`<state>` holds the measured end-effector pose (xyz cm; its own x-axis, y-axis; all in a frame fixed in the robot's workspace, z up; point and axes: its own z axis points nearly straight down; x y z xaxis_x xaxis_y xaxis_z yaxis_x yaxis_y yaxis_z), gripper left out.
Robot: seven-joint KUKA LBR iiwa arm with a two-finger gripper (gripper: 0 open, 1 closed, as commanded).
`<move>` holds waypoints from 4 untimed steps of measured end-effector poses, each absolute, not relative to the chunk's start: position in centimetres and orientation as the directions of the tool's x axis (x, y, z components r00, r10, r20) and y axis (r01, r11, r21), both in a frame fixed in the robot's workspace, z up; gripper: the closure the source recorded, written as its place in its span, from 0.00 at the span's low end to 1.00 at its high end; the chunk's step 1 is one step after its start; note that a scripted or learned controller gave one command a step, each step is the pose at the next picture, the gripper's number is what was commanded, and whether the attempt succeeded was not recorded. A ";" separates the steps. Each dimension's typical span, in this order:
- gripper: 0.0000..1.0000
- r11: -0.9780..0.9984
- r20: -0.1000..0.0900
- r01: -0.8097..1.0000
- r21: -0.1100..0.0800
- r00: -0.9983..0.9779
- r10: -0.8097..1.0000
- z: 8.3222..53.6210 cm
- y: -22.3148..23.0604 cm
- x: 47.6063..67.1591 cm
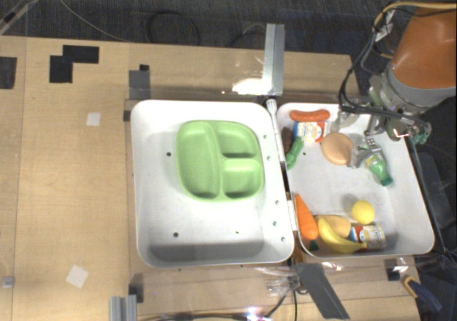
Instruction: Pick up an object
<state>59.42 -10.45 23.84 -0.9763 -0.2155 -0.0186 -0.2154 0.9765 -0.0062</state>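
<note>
Overhead, the gripper (pixel 366 147) hangs in the right bin (pixel 400 241), just beside the bun (pixel 337 148) and the green bottle (pixel 378 168). Whether it is clenched or released, I cannot tell.

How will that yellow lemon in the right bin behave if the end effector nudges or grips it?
The lemon looks round and smooth, so it will probably roll when pushed, likely toward the banana and small can just below it. Its glossy skin suggests it could slip from a narrow pinch. It sits apart from the bin wall, so nothing braces it.
</note>
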 end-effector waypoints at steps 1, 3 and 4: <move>1.00 0.936 -0.007 -0.353 -0.003 -0.936 -0.353 20.3 -10.7 54.0; 1.00 0.654 -0.009 -0.756 -0.009 -0.654 -0.756 9.8 -8.9 59.3; 1.00 0.536 -0.006 -0.844 -0.014 -0.536 -0.844 17.0 -17.8 64.8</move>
